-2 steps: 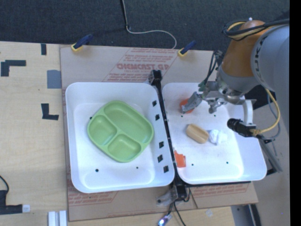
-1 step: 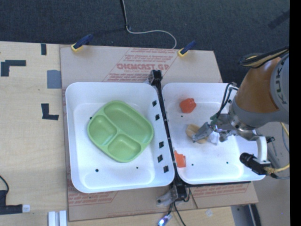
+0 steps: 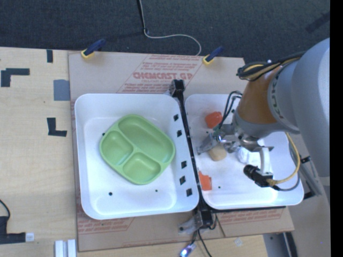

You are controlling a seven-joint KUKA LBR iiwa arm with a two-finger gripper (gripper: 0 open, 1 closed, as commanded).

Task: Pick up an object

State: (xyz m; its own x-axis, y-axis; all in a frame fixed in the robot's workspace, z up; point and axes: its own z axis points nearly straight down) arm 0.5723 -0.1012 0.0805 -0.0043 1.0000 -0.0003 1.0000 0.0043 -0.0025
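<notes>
I see the arm [image 3: 278, 98] reaching in over the right bin [image 3: 284, 197], jaws [image 3: 214, 142] down near the bin's left side. Can't tell if the jaws are open or closed; view is too cluttered there. A tan rounded object [image 3: 217, 154] sits right under or against them, contact unclear. An orange-red object [image 3: 214, 118] lies just above it, near the bin's upper left. A second orange piece [image 3: 204, 181] sits lower, by the divider. Something white [image 3: 247, 155] shows beside the wrist. In the left bin [image 3: 88, 159] there's a green compartment plate [image 3: 137, 149], tilted, roughly centred. Both bins rest on cardboard [image 3: 155, 71] on the desk [image 3: 32, 159].
</notes>
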